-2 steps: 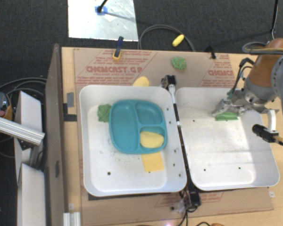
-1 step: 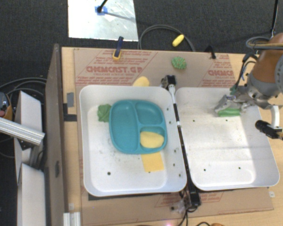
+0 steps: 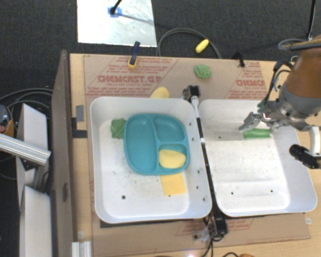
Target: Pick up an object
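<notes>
Just beneath the pincer (image 3: 252,123), a green bean (image 3: 256,134) is lying in the right bin (image 3: 267,197). Fingers are looking spread, gripping nothing. You're wanting them straddling the bean's narrow width, dropping straight down before closing.

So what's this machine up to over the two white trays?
A robot arm reaches in over the right bin, its pincer low beside a small green object lying near the bin's back wall. Whether it has hold of it can't be told. The left bin holds a teal divided plate with a yellow piece in one compartment.
</notes>
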{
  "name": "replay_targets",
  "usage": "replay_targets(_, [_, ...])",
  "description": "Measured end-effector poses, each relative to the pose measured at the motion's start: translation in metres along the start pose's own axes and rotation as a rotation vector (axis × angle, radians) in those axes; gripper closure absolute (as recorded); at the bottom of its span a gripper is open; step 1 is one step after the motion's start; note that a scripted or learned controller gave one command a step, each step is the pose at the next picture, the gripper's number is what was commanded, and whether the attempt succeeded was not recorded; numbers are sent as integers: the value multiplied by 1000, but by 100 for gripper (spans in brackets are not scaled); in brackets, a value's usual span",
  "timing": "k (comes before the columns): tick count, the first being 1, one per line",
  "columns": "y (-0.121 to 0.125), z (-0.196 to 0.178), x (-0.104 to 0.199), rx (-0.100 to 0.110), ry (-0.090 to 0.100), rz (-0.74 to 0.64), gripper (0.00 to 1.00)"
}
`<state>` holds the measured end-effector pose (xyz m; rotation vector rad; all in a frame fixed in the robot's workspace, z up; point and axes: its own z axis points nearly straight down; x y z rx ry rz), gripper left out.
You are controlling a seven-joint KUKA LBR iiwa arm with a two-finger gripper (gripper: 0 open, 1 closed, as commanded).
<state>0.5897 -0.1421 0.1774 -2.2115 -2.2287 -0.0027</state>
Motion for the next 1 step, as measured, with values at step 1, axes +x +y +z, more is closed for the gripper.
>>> replay_targets(1, [-52, -46, 75, 0, 1, -2, 100])
